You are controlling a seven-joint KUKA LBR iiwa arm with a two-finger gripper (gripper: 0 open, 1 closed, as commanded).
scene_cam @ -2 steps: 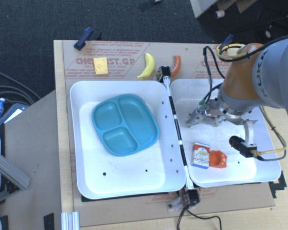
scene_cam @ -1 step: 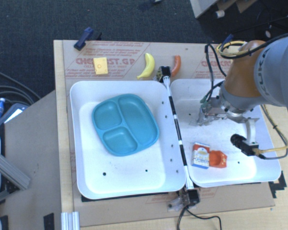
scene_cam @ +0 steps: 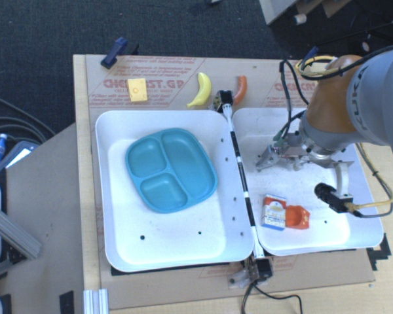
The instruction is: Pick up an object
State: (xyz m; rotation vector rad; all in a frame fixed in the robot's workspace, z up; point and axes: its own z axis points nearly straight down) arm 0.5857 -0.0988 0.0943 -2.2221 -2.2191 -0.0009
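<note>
We're sitting in the approach step: the arm (scene_cam: 354, 103) is reaching in over the right bin (scene_cam: 363, 237) with the gripper (scene_cam: 278, 157) low near that bin's upper left area, and nothing is showing between its fingers, so we're not counting a grasp. We're reading the two fingers as spread apart, pointing left toward the divider between the bins. The likeliest pick target, a small white-and-red packet (scene_cam: 274, 212) with a crumpled orange-red piece (scene_cam: 298, 217) touching its right side, is lying in the right bin's lower middle, well apart from the gripper. For the next move we're expecting a shift down-frame to get over the packet, then a straight descent and a close; it's flat, so the fingers may slide off it. The left bin (scene_cam: 114, 195) is holding a blue divided plate (scene_cam: 171, 169), all three compartments bare. A toy banana (scene_cam: 200, 90) and an orange piece (scene_cam: 240, 89) are lying outside the bins on the board behind them.
</note>
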